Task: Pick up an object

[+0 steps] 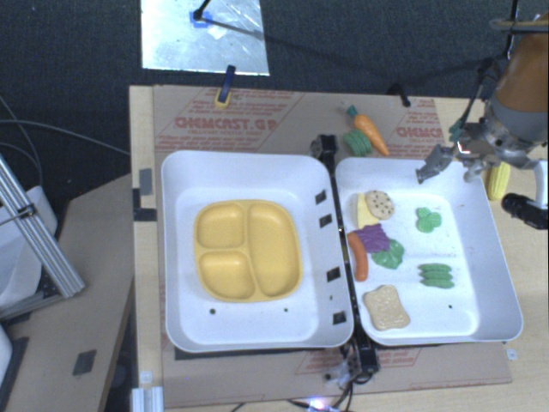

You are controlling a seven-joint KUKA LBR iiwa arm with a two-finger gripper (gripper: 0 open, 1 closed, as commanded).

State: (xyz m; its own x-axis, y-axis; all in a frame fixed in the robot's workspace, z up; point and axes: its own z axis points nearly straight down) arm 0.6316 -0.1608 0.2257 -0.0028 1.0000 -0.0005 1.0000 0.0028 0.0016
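Arm cut off at the right frame edge; gripper (450, 163) hangs over the right bin's (493, 230) upper rim, fingers apart, nothing between them. Right bin holds seven toy foods: cookie (378, 203), cheese, sausage (358, 255), purple-green leaf, broccoli (427, 221), pea pods (436, 274), toast (386, 307). Left bin (180, 178) holds one yellow divided tray (248, 250); one carrot (371, 130) lies outside, upper center.

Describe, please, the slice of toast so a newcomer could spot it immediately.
Start at the right-hand white bin, the one holding small toy foods. Go to its near-left corner. There lies the toast: flat, tan and speckled, the only bread-shaped piece, just below the orange sausage.
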